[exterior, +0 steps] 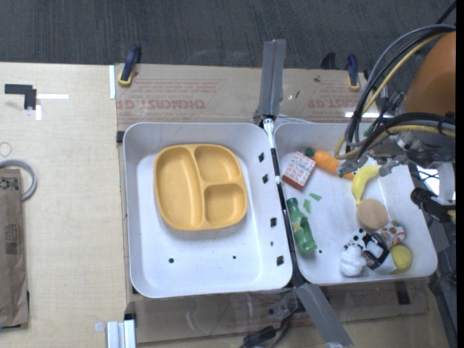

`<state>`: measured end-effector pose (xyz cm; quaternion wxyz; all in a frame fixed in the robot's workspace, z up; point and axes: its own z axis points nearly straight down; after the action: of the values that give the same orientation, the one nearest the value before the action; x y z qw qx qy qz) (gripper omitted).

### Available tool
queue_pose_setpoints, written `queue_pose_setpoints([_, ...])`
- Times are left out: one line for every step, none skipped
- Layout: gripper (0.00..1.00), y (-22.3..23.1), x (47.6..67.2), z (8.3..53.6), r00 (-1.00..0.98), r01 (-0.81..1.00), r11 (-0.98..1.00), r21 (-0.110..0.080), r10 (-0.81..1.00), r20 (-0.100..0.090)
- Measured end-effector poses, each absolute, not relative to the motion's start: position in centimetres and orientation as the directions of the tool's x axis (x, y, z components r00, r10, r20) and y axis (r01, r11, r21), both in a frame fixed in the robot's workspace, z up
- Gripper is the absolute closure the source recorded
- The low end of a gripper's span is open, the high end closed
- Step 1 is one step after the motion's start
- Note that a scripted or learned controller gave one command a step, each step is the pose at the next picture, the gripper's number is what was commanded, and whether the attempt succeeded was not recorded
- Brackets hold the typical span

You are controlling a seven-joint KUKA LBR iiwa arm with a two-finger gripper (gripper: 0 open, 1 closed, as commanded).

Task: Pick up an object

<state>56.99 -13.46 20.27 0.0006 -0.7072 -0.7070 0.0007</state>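
The right bin (326, 267) holds several objects. A small red and white box (299, 170) lies at its far left, with an orange carrot (326, 162) beside it. To the right of those is a yellow banana (362, 183), with a tan ball (373, 213) just in front of it. A green bottle (301, 228) lies along the left wall. A white and black toy (361, 254) and a yellow lemon (401, 258) sit at the near right. My gripper (386, 156) hangs over the bin's far right, just above the banana's upper end, half hidden among cables.
The left bin (145, 267) holds a yellow divided plate (201, 187). Small green scraps (313, 197) lie near the bottle. Black and yellow cables (391, 71) loop from the arm over the right bin's far corner. A brown paper bag (11, 245) lies on the bench at far left.
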Motion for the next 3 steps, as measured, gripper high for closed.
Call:
queue_pose_setpoints([0.00,-17.7,59.9,18.1,-0.035,0.999,0.035,0.000,0.999,-0.002])
queue_pose_setpoints([0.00,-20.2,61.0,9.4,-0.468,0.884,0.468,0.004,0.884,-0.005])
queue_pose_setpoints([0.00,-13.8,64.7,9.4,-0.806,0.592,0.806,0.002,0.592,-0.005])
